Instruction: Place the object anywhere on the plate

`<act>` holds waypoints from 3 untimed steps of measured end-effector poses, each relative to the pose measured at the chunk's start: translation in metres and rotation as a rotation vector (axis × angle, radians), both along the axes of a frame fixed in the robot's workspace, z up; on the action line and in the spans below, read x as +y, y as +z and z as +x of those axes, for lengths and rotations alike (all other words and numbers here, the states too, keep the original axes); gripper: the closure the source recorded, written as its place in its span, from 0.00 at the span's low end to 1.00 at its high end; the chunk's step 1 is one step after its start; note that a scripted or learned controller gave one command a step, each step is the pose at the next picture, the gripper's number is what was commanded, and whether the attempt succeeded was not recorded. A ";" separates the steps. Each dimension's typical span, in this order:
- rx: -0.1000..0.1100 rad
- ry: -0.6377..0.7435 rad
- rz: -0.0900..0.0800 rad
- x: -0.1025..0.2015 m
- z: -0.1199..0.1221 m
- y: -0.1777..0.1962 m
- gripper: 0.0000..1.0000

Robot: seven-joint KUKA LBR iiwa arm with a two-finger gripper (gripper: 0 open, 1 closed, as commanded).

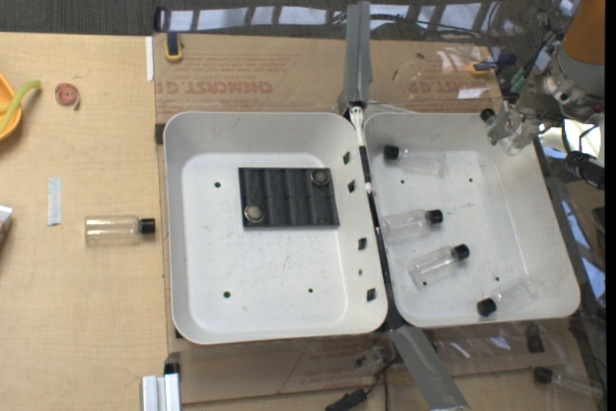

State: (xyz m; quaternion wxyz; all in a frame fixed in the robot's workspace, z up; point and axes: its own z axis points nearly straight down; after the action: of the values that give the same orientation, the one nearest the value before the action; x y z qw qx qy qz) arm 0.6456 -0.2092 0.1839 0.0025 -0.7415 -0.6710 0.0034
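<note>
Four clear vials (438, 262) lie in the right bin (539, 236); the gripper (508, 125) hovers at its far right corner.

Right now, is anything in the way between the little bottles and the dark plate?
Yes: the raised bin walls where the two bins meet stand between the vials in the right bin and the dark plate in the left bin. Nothing else visible blocks it.

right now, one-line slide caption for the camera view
End effector above right bin's far corner; four clear vials inside, dark plate in left bin.
</note>
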 end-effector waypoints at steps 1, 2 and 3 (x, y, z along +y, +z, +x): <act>-0.007 -0.090 -0.001 0.001 0.014 0.113 1.00; -0.004 -0.026 0.001 0.050 -0.076 0.037 1.00; -0.006 -0.035 -0.001 0.191 -0.111 0.113 1.00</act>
State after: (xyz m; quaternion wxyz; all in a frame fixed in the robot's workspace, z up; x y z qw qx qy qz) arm 0.5348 -0.0187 0.2965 0.0003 -0.7531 -0.6579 0.0014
